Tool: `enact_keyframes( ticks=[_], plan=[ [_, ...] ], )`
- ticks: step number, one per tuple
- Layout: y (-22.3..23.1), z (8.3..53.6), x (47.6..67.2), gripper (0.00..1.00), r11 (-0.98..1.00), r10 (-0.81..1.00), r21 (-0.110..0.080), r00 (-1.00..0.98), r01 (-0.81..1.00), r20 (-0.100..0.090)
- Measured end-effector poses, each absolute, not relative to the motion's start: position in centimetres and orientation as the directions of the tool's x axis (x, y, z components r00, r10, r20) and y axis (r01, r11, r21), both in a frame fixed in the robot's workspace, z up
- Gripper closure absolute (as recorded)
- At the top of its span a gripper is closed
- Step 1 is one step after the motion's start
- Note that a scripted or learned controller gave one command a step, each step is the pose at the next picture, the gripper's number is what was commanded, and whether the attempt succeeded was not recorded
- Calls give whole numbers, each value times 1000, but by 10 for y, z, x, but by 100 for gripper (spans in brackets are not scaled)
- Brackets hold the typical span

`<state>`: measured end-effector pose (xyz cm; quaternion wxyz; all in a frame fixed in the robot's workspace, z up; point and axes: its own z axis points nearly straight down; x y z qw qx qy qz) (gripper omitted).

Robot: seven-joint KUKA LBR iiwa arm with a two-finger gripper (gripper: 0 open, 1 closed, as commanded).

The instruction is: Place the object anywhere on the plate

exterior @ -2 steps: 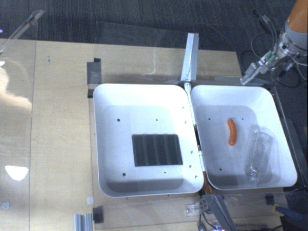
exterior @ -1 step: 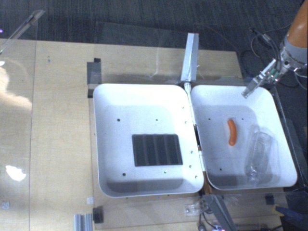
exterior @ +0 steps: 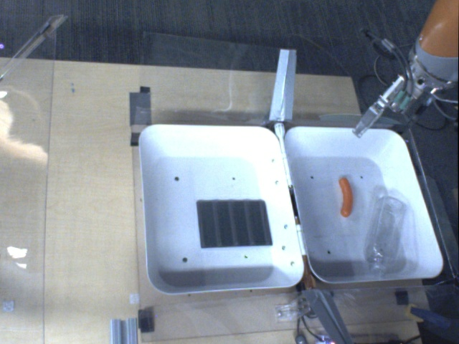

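A small orange sausage-shaped object (exterior: 346, 196) lies in the middle of the right bin (exterior: 409, 156). A dark ridged square plate (exterior: 234, 223) rests flat on the floor of the left bin (exterior: 165, 163). My gripper (exterior: 367, 122) hangs over the back rim of the right bin, up and to the right of the orange object and well apart from it. Nothing shows in its grasp. The arm's orange band (exterior: 441, 27) is at the top right corner.
A clear plastic bottle (exterior: 384, 231) lies along the right side of the right bin, close beside the orange object. A metal divider post (exterior: 282, 84) stands behind the seam between the bins. Cables (exterior: 387, 49) trail near the wrist.
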<state>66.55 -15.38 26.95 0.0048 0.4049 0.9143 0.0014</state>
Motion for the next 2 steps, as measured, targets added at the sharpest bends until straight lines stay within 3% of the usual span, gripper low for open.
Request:
enact_keyframes(
  ticks=[1, 2],
  plan=[
    [-160, 206, 665, 0, 639, 769, 5, -639, 769, -5],
    [-196, 239, 635, 0, 752, 659, 5, -752, 659, -8]
  ],
)
